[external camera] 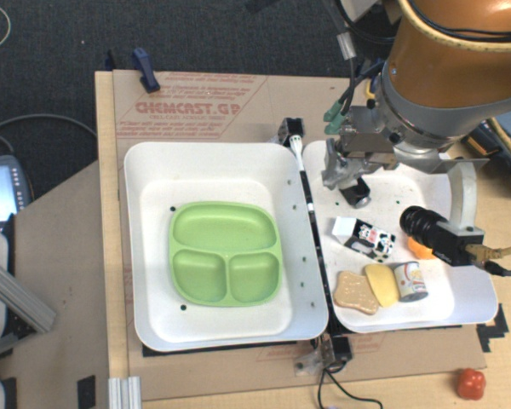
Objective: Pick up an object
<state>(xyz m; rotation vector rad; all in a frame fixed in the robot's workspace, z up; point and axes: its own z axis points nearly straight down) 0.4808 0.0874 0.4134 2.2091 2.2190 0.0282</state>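
Observation:
My gripper [347,184] hangs over the back left part of the right bin [473,309], low above its floor. A small black piece [356,196] sits right under it; whether this is held or a loose object, I cannot tell. In front of the gripper lie a white and black box [364,235], a tan toast-shaped piece [354,292], a yellow piece [381,285] and a small can [411,281]. An orange object [418,247] peeks out, partly hidden, to the right of the box.
The left bin [145,228] holds a green divided tray [226,252]. A black clip [291,131] sits at the back of the wall between the bins. A blue clamp [145,69] is on the bench's back left, a red object [470,383] at its front right.

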